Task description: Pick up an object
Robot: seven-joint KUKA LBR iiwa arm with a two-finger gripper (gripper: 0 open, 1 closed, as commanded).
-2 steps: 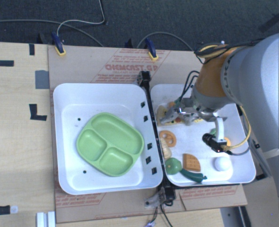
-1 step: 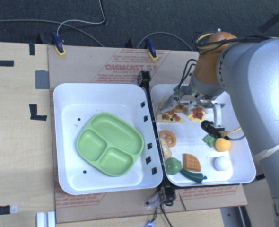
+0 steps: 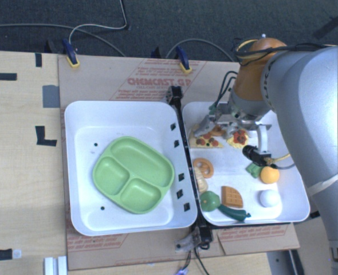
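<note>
Arm (image 3: 306, 107) looms over gripper (image 3: 217, 122) among crowded toy food (image 3: 232, 196).

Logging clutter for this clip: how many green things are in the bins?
3: a green plate in the left bin; a green toy at the right bin's front; a green piece beside the orange ball. The arm may hide others.

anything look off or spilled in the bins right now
Nothing stands out. The green divided plate lies flat, turned at an angle in the left bin. The toy food, such as the pizza slice, pretzel and waffle, lies loosely scattered inside the right bin, with nothing over the rim.
</note>
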